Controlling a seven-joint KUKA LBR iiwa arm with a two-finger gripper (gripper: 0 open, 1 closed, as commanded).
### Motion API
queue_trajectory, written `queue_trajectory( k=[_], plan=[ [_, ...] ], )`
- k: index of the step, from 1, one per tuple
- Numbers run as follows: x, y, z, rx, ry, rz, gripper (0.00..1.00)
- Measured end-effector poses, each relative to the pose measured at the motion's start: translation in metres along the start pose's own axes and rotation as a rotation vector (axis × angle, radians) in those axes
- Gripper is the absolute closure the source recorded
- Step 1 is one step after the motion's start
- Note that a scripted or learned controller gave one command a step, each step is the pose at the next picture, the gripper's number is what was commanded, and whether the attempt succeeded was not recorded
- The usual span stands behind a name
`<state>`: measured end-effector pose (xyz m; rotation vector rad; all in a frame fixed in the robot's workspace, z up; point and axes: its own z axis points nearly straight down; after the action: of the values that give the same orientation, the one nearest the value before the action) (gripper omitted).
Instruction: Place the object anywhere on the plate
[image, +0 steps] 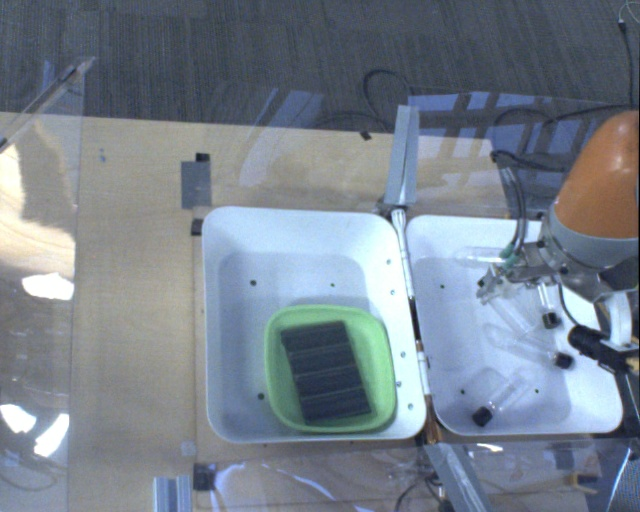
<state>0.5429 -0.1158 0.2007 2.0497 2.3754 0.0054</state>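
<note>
- We see a dark ridged block (324, 372) lying on the green plate (378, 345) in the left bin (220, 300).
- We judge it light, stiff and grippy; best held across its long sides.
- The gripper (520, 268) hovers over the right bin (440, 300); we cannot tell its opening or load.

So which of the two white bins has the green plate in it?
The left bin: the green plate sits in its front part, bearing a dark ridged block. The right bin, under the arm, holds small clear tubes with black caps instead.

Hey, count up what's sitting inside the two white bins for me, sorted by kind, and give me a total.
Green plate: 1
Dark ridged block on the plate: 1
Clear plastic tubes with black caps, right bin: 2 that I can make out, since they are hard to see against the white
Total: 4
</note>
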Motion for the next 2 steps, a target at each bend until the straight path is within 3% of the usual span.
queue_trajectory(
  k=[1, 2],
  plan=[
    [0.059, -0.046, -0.019, -0.001, 0.0, -0.092, 1.0],
    [0.122, -0.036, -0.04, -0.004, -0.001, -0.256, 1.0]
  ],
)
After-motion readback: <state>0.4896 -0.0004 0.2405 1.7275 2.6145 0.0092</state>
